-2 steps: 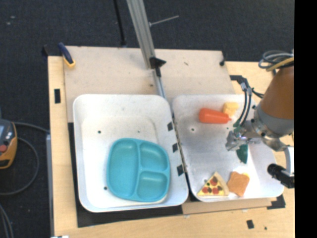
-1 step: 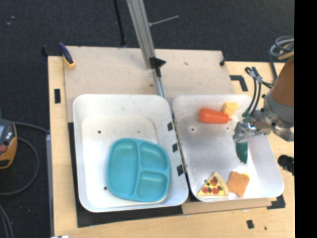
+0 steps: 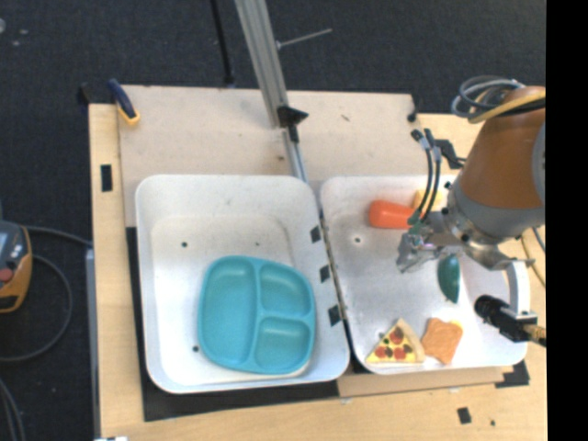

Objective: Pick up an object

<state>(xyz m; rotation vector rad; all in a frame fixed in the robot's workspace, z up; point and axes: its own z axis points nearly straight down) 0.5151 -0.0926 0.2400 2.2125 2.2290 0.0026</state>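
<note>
With the right bin (image 3: 367, 274) as reference, the gripper (image 3: 413, 251) hangs over its middle, finger state impossible to tell, the orange carrot (image 3: 390, 214) just behind it, the green piece (image 3: 448, 278) beside, pizza slice (image 3: 397, 345) and orange block (image 3: 442, 340) at the front edge

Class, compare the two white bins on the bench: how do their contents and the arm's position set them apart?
The left bin holds one teal divided plate; the right bin holds several small items, among them a pizza slice toy. The gripper is over the right bin, not the left. Both are shallow and white.
</note>
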